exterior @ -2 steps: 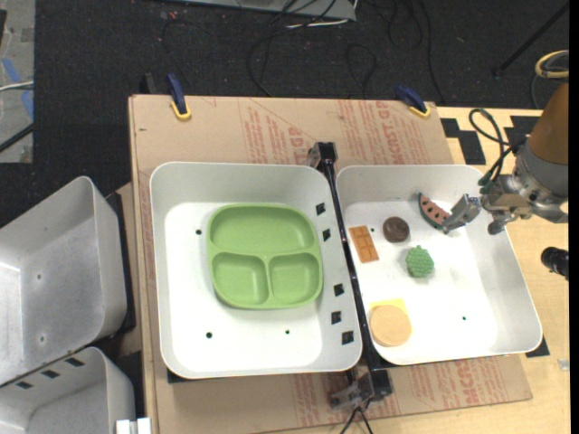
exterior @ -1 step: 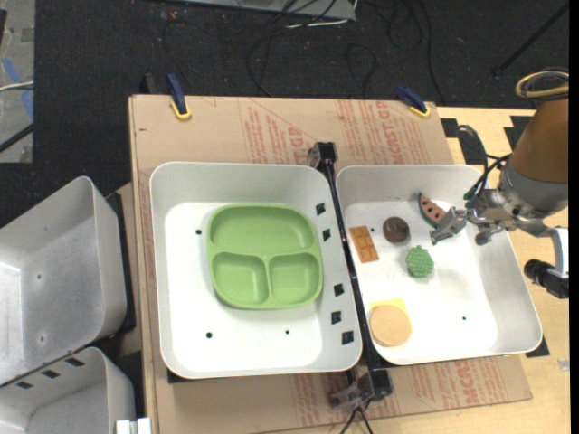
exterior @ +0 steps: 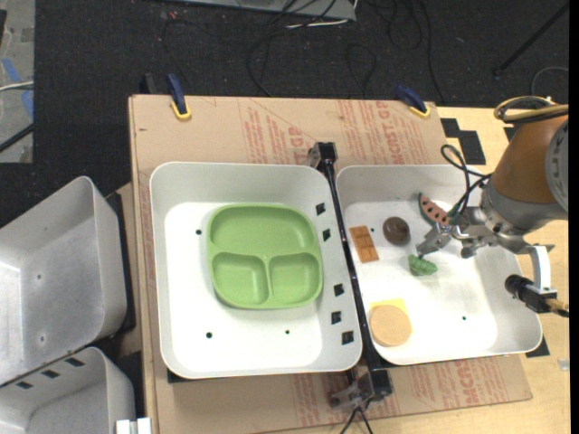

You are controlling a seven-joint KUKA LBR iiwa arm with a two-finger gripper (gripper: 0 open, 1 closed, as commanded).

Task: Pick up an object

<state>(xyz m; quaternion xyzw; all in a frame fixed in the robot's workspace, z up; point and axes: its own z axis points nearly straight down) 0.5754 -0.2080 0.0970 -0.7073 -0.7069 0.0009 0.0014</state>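
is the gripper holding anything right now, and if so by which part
Cannot be told. The gripper hangs just above the green object in the right bin, with nothing visibly between its fingers.

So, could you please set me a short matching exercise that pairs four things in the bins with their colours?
Things:
1. divided plate in the left bin
2. round ball in the right bin
3. flat disc near the right bin's front edge
4. small lumpy toy beside the gripper

Colours:
A. dark brown
B. light green
C. tan
D. deep green

Pairs: 1-B, 2-A, 3-C, 4-D
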